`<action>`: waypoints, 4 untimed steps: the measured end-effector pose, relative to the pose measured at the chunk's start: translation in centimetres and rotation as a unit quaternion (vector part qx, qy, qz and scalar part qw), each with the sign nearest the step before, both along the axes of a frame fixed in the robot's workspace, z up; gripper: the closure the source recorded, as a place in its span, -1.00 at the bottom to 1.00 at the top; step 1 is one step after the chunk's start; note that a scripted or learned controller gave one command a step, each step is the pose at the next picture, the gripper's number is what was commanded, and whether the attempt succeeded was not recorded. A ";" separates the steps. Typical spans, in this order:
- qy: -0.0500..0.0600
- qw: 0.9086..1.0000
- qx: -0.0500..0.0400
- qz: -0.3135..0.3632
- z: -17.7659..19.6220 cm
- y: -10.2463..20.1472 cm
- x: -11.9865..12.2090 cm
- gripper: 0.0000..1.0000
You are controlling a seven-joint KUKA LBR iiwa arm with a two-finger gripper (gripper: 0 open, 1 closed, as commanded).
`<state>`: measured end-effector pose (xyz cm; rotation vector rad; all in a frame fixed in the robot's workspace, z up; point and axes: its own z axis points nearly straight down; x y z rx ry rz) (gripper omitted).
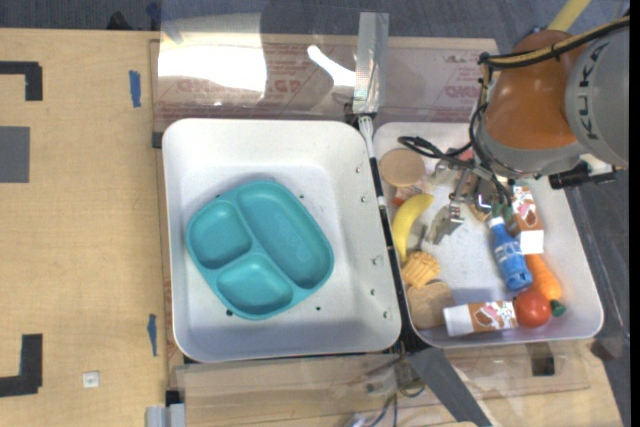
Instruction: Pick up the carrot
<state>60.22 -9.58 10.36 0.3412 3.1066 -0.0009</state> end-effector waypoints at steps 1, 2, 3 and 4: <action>-0.005 0.999 -0.003 0.040 -0.4 0.0 1.5 -1.00; 0.000 1.000 0.001 0.001 8.7 1.9 -2.5 -1.00; 0.001 0.997 0.000 0.078 -0.9 -0.7 -8.4 -1.00; 0.000 0.999 0.001 -0.037 -1.0 -5.6 -4.4 -1.00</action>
